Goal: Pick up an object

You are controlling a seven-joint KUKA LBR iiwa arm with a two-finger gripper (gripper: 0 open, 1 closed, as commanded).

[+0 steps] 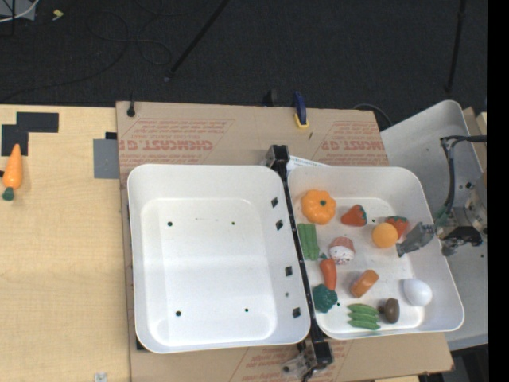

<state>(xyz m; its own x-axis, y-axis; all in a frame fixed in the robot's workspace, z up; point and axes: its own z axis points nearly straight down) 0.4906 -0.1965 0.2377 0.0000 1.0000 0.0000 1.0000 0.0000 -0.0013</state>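
Two white bins [208, 183] sit on the table; the pincer [415, 239] (whether apart or together, I cannot tell) hovers beside an orange [385, 235].

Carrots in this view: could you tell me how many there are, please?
2. One carrot lies in the right bin, near the divider; the other carrot lies on the bench far left. None looks hidden.

- I see a toy carrot [12, 169] lying on the wooden tabletop [64, 277], far left
- Cardboard sheet [199, 138] under both bins, blue clamp [301, 110] on its far edge
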